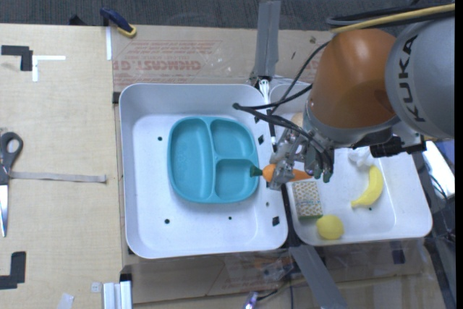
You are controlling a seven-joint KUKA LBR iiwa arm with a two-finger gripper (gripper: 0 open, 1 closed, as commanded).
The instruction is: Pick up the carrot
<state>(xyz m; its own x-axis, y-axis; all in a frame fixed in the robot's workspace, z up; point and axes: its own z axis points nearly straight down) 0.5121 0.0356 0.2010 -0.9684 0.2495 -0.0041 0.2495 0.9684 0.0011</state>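
where the two bins meet, the carrot (278,172) is seen lying roughly crosswise, its long axis running left to right, with its green stalk end pointed left toward the teal divided plate (210,158) in the left bin (145,228). its orange body is partly covered by the gripper (296,164), so its right end cannot be made out. whether the carrot is clamped between the fingers cannot be told. in the right bin (412,221), a banana (369,188), a lemon (330,227) and a sponge (307,198) are seen near the front edge. a white object (359,155) is half hidden beneath the arm.
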